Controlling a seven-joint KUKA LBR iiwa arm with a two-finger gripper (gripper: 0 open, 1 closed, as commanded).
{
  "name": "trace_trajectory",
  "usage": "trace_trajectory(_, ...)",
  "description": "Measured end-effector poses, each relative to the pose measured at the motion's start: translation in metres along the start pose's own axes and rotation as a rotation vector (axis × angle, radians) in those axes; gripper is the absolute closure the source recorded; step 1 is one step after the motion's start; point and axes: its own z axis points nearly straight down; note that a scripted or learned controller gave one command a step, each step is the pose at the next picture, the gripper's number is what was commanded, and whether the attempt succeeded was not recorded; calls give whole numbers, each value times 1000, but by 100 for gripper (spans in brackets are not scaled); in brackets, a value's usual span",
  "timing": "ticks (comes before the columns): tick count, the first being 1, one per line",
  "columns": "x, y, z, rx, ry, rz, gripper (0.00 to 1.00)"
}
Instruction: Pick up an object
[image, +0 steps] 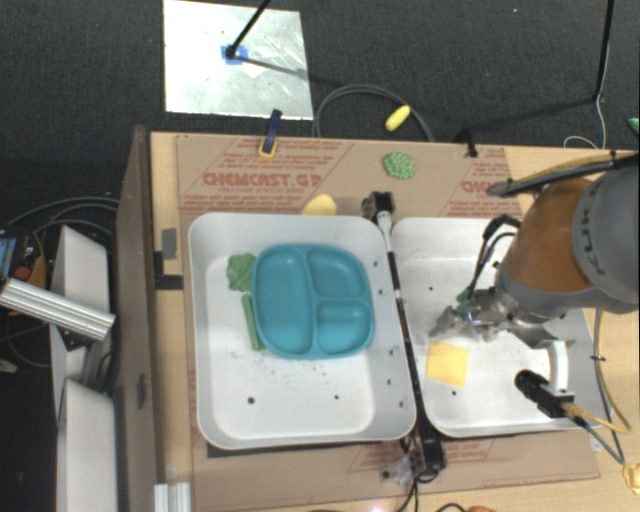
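2 bins on the table. Right bin (432, 258): gripper (462, 328) sits low over the floor near the bin's middle, arm reaching in from 3 o'clock. Jaws look spread, nothing pinched between them.

Yellow block (447, 364) lies flat on the bin floor just beside the jaws at their 7 o'clock, apart from them as far as I can tell. It's the 1 loose thing in this bin, so my read is that it's the target. Jaws are offset from it toward 1 o'clock, so I'd judge a nudge toward 7 is needed before closing, else they shut on air or clip 1 edge and push the block away.

Left bin (300, 405): teal divided plate (312, 300) takes the middle. Green leaf piece (241, 270) and green stick (250, 322) are tucked against its 9 o'clock edge. Those 2 hug the plate's rim, so access is poor. The plate is wide and flat, likely too wide to pinch. Block is the easy pick.

Status: nothing lifted yet, pick not done
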Motion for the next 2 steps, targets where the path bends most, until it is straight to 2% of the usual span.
trace_trajectory(1, 16, -49, 16, -11, -5, 8, 0)
trace_trajectory(2, -19, 94, 10, -30, -11, 1, 0)
